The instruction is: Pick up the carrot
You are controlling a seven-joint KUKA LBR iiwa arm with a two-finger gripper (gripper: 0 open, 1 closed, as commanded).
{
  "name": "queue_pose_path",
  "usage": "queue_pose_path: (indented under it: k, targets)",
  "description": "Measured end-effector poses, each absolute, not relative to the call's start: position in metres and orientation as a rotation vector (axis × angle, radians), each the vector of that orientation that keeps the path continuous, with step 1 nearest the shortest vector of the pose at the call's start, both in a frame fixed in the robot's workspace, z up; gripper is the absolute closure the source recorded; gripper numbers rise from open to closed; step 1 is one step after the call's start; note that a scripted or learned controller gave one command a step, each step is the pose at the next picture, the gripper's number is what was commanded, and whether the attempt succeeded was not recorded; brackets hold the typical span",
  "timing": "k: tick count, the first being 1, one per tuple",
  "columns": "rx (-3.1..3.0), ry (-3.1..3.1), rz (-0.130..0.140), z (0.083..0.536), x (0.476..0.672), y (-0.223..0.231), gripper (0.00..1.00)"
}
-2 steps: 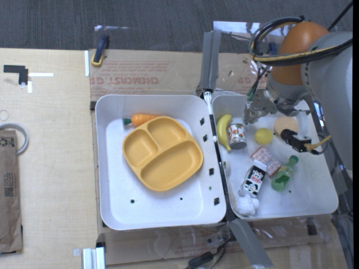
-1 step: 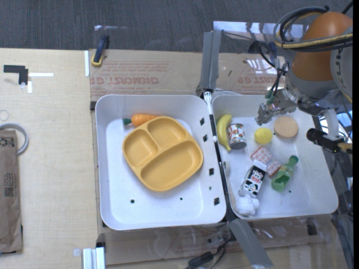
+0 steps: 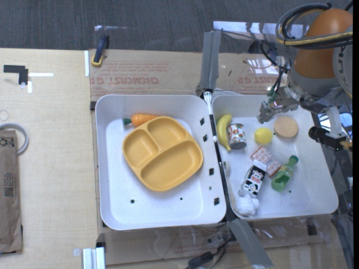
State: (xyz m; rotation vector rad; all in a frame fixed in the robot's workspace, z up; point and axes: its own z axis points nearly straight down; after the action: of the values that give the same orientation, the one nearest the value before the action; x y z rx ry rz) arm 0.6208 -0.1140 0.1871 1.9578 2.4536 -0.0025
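The carrot (image 3: pixel 143 118) lies in the left bin (image 3: pixel 109 167), touching the yellow divided plate's (image 3: pixel 162 153) upper-left rim. The arm's jaws hang over the right bin (image 3: pixel 314 200), above a banana (image 3: pixel 224 130), can (image 3: pixel 236 136) and lemon (image 3: pixel 263 135)

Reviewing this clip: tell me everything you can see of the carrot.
The carrot is small and orange with a green stub at its left end, smooth and toy-like. It lies flat on the floor of the left bin, pointing left to right, near the bin's far wall. Its near side rests against the far rim of the yellow divided plate. The gripper is over the right bin, well away.
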Motion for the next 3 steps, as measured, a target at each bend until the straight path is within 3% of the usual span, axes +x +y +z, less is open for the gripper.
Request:
queue_pose_path:
  k: [1,2,3]
  targets:
    - [2.285,2.155,-0.003,0.092,0.615,-0.211,1.00]
    - [2.332,2.103,-0.003,0.092,0.659,-0.216,1.00]
    - [2.329,2.106,-0.003,0.092,0.659,-0.213,1.00]
